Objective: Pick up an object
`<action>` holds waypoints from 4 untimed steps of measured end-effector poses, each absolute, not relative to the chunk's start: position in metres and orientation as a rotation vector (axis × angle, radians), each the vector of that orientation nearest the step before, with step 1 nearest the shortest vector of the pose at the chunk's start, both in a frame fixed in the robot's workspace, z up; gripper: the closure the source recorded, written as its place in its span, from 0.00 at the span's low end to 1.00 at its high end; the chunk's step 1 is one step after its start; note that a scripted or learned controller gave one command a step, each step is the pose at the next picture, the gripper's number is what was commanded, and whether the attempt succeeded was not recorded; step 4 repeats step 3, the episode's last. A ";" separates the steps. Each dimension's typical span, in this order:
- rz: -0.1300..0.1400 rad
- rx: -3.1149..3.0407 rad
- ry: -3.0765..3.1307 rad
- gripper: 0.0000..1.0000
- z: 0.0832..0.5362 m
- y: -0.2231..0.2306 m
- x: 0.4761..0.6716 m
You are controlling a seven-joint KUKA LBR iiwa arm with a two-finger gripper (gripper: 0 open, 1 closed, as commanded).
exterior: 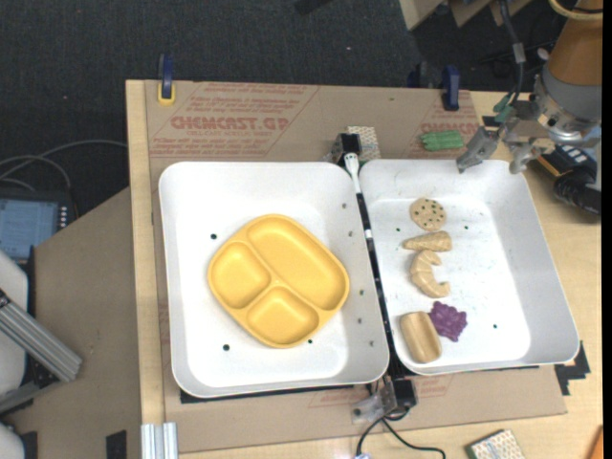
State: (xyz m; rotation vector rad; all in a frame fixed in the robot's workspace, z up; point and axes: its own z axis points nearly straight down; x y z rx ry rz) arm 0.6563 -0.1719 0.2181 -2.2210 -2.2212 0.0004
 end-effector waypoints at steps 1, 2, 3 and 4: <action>0.008 -2.214 -2.214 0.00 0.077 -0.131 0.592; -0.002 -2.225 -2.223 1.00 0.095 -0.134 0.597; -0.015 -2.216 -2.236 1.00 0.191 -0.055 0.594; -0.015 -2.216 -2.236 1.00 0.191 -0.055 0.594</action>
